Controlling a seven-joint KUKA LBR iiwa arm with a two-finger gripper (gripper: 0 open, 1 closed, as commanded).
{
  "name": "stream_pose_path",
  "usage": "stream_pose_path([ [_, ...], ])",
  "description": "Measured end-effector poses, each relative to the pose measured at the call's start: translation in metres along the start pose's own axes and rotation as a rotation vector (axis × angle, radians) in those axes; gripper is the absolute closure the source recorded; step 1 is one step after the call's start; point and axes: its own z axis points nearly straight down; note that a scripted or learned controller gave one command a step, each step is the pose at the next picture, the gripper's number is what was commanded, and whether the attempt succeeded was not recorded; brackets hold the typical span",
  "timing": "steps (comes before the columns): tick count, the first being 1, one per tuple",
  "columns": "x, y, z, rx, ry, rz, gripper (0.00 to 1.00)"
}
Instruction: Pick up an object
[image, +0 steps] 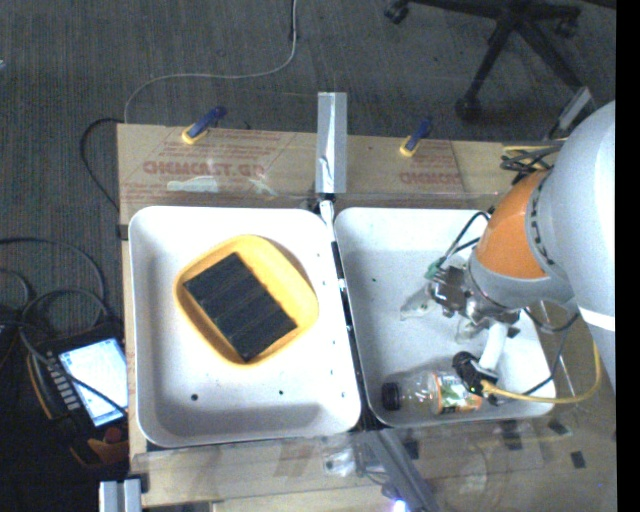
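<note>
A clear plastic bottle (425, 390) with a dark cap lies on its side along the front wall of the right bin (380, 260), cap pointing left. My gripper (432, 298) hangs over the middle of the right bin, a little behind the bottle and apart from it. I see nothing held in it. In the left bin (160, 380) sits a yellow dish (290, 270) with a black ridged block (240, 305) lying inside it.
The grey arm with its orange band (510, 255) covers the right bin's right side. A metal bar (331, 140) stands behind the divide between the bins. Two blue-and-yellow clamps (203, 124) hold the cardboard at the back. A tablet (92, 375) lies on the floor at left.
</note>
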Motion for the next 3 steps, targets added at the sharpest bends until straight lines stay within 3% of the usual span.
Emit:
stream_pose_path([
  [1, -0.039, 0.019, -0.09, 0.014, -0.004, -0.083, 0.0],
  [2, -0.057, -0.031, -0.067, 0.017, 0.002, -0.415, 0.0],
  [3, -0.086, -0.015, -0.001, 0.007, 0.011, -0.527, 0.0],
])
